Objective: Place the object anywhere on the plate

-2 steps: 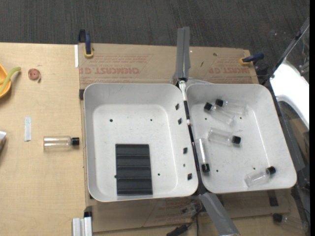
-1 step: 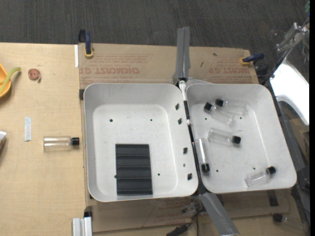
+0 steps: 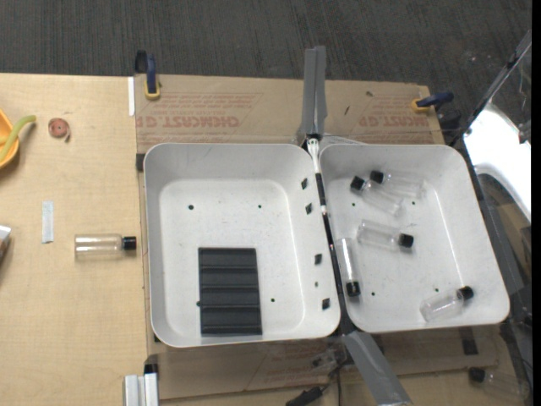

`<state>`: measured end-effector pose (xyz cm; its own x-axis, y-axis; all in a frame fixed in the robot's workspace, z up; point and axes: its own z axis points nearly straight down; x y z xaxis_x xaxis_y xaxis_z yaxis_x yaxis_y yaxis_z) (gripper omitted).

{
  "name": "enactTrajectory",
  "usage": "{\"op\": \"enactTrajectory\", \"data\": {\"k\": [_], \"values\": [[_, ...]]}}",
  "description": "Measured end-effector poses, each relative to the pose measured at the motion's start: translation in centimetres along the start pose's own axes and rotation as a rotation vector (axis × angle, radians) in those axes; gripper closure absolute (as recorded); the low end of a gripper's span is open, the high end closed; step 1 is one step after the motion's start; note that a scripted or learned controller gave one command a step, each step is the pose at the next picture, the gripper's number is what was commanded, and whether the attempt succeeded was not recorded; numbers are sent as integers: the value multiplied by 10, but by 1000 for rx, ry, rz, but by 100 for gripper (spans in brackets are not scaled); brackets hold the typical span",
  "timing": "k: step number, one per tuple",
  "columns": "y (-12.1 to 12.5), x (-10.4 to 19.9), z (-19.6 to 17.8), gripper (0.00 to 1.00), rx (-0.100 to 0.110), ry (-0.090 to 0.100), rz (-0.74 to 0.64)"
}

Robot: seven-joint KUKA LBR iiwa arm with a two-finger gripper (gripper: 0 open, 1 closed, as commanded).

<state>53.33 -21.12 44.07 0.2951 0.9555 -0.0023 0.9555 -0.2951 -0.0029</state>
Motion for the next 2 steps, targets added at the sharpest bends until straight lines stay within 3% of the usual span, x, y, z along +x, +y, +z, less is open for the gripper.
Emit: {"op": "enactTrajectory", "data": {"k": [1,2], "values": [[71,45,1,0,1,-1,373],[99,25,1,0,1,0,544]]}}
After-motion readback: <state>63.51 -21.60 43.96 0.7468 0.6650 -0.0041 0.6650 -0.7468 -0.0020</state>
